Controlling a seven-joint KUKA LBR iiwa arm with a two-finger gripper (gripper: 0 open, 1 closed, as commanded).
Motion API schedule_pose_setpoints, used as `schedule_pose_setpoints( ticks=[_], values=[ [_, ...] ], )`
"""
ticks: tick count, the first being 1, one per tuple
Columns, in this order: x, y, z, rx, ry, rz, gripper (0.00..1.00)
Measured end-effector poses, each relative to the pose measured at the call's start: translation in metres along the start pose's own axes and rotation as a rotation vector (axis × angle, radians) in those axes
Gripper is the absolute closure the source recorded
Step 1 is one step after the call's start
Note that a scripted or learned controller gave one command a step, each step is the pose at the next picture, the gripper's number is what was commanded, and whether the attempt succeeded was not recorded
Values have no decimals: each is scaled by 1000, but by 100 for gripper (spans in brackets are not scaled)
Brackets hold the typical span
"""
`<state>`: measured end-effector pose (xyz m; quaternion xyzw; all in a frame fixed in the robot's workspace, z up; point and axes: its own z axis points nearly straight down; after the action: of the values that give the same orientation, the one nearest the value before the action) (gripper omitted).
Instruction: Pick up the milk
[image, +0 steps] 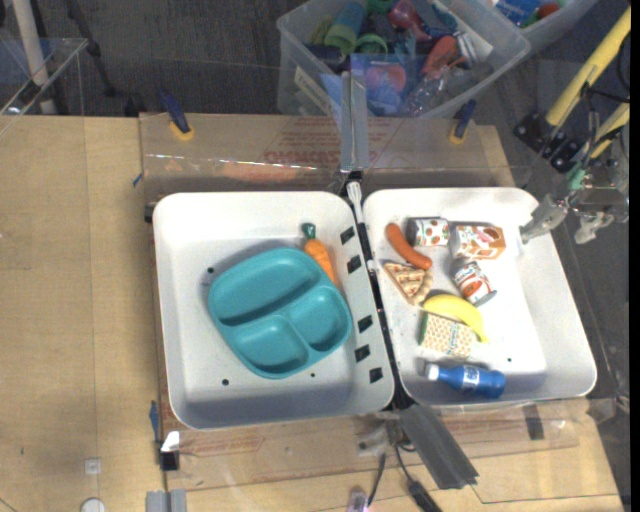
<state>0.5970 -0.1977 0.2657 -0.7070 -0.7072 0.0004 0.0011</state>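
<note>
The milk (478, 240), a small white carton with red and orange print, lies on its side near the back of the right bin (560, 330). A similar small printed box (432, 232) lies just left of it. My gripper (537, 222) hangs over the back right part of that bin, a short way right of the milk and apart from it. Nothing shows in its grasp.
Around the milk lie a hot dog (407, 246), a pizza slice (406, 281), a red can (474, 283), a banana (456, 310), a cracker box (447, 336) and a blue bottle (466, 377). The left bin (185, 300) holds a teal divided plate (278, 312) and a carrot (319, 256).
</note>
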Motion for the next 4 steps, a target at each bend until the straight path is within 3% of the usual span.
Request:
schedule_pose_setpoints(
  ticks=[1,2,4],
  values=[
    [19,53,125,1,0,116,0],
    [24,75,148,-35,-9,78,0],
    [18,83,155,-45,-11,-23,0]
  ],
)
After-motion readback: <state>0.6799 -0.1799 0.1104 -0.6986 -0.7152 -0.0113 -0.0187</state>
